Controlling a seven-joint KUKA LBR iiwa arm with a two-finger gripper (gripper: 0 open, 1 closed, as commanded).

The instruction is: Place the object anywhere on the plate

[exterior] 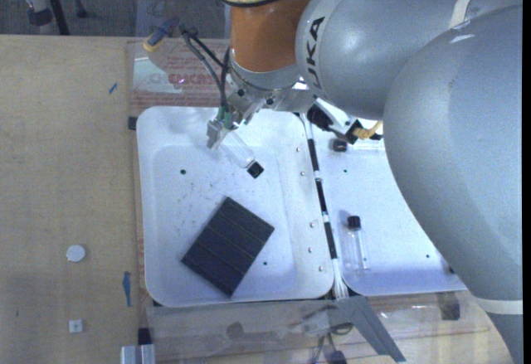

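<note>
Hovering over the back of the left shallow white plastic bin (158, 213), the grey KUKA arm with the orange band (265, 14) is bringing its two-finger gripper (218, 132) down near the bin's rear wall. Whether that gripper is apart or together, I cannot tell from this slanted angle.

Just beside the tool tip, a clear plastic tube with a small black cap (243, 158) is lying on the bin floor, and it is reading as the likely object to move, though it is hard to make out against the white. The dark, flat, ribbed square plate (228, 245) is resting at a diagonal nearer the front of the same bin, well apart from the tube. A second clear vial with a black cap (355, 242) is sitting in the right white bin (390, 271).

Several risks are looming, in my judgement. The transparent tube is round and slick, so a closing grip may be squirting it sideways or rolling it toward the wall. Its position near the rear wall is leaving little room for a clean descent. Even if lifted, it may be rolling off the flat plate on release, since nothing is showing a raised lip to stop it.
</note>
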